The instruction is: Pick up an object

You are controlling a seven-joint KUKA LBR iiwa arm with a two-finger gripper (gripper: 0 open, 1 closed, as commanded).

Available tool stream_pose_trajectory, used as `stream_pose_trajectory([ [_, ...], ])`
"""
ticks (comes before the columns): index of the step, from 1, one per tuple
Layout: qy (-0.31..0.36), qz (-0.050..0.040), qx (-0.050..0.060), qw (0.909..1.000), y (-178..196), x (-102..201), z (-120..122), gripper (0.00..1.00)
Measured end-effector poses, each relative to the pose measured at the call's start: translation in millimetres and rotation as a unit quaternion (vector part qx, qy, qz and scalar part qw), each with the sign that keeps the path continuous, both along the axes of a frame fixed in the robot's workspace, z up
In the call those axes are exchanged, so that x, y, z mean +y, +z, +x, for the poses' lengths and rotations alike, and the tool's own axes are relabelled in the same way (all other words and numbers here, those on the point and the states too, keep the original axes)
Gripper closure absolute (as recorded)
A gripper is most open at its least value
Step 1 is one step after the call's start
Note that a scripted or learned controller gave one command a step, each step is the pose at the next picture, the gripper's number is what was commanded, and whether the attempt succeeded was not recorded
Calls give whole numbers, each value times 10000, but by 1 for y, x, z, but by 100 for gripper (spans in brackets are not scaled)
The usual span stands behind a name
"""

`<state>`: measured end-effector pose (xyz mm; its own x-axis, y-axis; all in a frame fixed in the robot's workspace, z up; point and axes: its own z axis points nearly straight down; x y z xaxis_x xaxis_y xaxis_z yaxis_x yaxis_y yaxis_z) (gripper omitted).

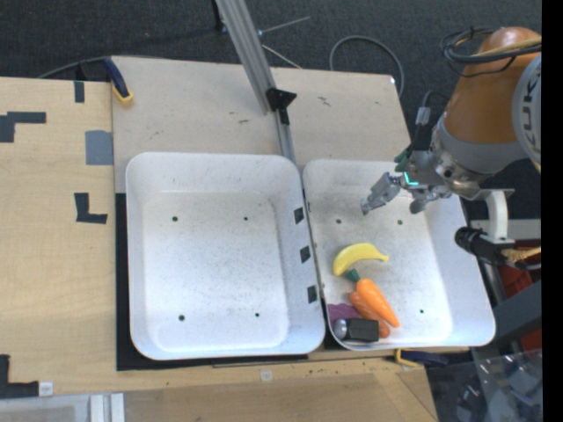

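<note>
In the right bin (457, 271) lie a yellow banana (359, 257), an orange carrot (374, 300) with a green top, and a small black block (361, 330) on a purple piece (338, 310) at the front left corner. My gripper (392, 206) hangs over the bin's back part, up and to the right of the banana and apart from it. It is open, with nothing between its fingers (378, 193).
The left bin (141, 236) sits beside the right one, their rims meeting in the middle. A slanted metal rail (255, 51) runs down from the top to the bins' junction. Cables lie behind the bench.
</note>
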<state>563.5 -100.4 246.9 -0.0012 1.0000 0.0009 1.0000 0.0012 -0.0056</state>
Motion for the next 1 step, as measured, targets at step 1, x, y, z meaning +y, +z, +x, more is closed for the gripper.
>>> stream_pose_trajectory([
  [1, 4, -4, -21, 10000, 2, 0, 1, 0],
])
